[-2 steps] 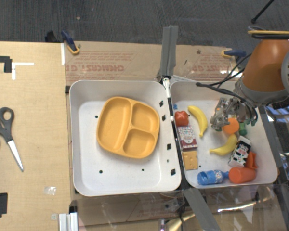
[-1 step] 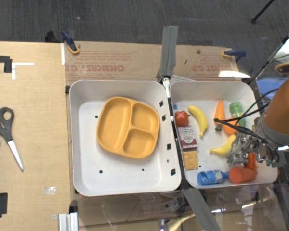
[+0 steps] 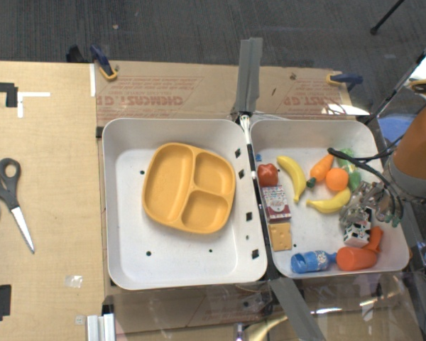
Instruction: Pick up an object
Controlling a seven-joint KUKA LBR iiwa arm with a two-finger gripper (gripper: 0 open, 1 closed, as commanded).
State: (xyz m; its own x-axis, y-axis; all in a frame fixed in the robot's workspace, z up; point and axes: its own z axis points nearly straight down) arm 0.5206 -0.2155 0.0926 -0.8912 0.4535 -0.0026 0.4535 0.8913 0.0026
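We saw the gripper (image 3: 360, 215) low over the right side of the right bin (image 3: 319, 128), its metal parts a tangle against the items beneath, so we could not tell how it was set or whether anything sat in it. Directly under and touching its outline lay a small black-and-white object (image 3: 356, 234), too blurred to name. Just beside that, toward the near corner, lay an orange-red piece (image 3: 356, 258), and left of it a blue can (image 3: 311, 262) on its side. Just left of the gripper we found a yellow banana (image 3: 329, 203), and above it an orange fruit (image 3: 336, 180) next to a carrot (image 3: 320, 168). Farther left lay a second banana (image 3: 293, 175), a red item (image 3: 268, 174), a small printed carton (image 3: 275, 204) and a cracker (image 3: 281, 236). Well apart, the left bin (image 3: 121, 212) held a yellow divided plate (image 3: 189, 187). Scissors (image 3: 11, 197) lay on the wooden bench (image 3: 42, 261).
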